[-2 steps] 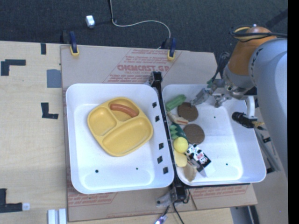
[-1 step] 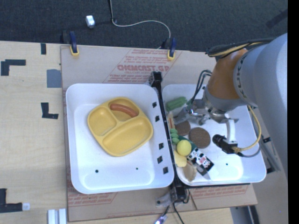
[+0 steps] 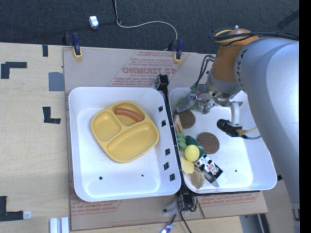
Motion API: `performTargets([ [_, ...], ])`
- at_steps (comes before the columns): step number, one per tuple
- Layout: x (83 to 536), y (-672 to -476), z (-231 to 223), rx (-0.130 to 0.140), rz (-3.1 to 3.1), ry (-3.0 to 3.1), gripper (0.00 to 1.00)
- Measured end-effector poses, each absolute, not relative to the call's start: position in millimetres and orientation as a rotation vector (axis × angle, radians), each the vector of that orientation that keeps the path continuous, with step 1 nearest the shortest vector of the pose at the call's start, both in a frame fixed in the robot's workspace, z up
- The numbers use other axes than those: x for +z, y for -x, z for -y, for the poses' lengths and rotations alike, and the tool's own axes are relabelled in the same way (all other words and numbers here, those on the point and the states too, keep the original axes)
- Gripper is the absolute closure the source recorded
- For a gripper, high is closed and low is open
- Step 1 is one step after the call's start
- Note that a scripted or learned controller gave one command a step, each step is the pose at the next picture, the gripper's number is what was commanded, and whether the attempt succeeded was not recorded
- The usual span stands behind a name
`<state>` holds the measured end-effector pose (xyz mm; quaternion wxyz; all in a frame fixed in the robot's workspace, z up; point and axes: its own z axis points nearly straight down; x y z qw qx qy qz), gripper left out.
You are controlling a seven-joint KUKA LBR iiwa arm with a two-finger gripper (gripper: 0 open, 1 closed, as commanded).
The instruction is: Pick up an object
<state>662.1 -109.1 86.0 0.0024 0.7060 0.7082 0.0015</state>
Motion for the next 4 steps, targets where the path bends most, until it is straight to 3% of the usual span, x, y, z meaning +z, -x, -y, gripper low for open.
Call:
performTargets([
  [1,98,-661.0,108,0.007,-2.222,-2.217,1.0],
  [2,147,-654.9,188,-0.002,-2.212,-2.222,1.0],
  [3,144,-654.9,182,-0.002,-2.222,-2.22,0.0],
  [4,85,-666.8,126,-0.023,-2.23,-2.218,0.0],
])
